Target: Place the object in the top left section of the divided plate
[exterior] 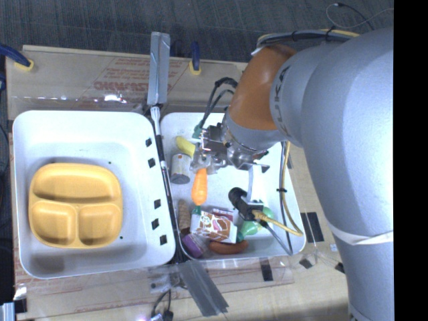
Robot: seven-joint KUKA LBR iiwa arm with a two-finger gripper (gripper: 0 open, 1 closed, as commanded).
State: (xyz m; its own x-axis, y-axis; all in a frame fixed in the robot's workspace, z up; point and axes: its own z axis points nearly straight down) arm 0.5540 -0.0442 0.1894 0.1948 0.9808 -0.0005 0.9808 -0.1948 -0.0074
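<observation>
carrot [199, 186], orange and tapered, looks the likeliest object for this task, though that is a judgement, since the right bin [294, 243] also bears a yellow piece [184, 145], a grey cylinder [179, 168], a printed packet [215, 225], a purple piece [193, 245], a green piece [250, 228] and a brown sausage-like piece [227, 247]. it lies in the right bin just below the gripper [208, 151], its upper end close under the fingertips, and whether it touches them cannot be made out. whether the fingers are spread or closed cannot be told from this slant, as the wrist hides them. the carrot's long axis runs nearly straight away from the fingers toward the packet, tipped only slightly; which end is the thin tip is too small to tell. it is probably a light, stiff plastic toy with a smooth, somewhat slippery skin, not fragile, and apt to roll or squirt out if pinched near an end. the better hold would be across the thick middle, fingers closing from either side at right angles to the long axis. the yellow divided plate [75, 204] sits in the left bin [27, 122], well apart from the fingers, its long section at the far side and two smaller sections nearer the camera.
</observation>
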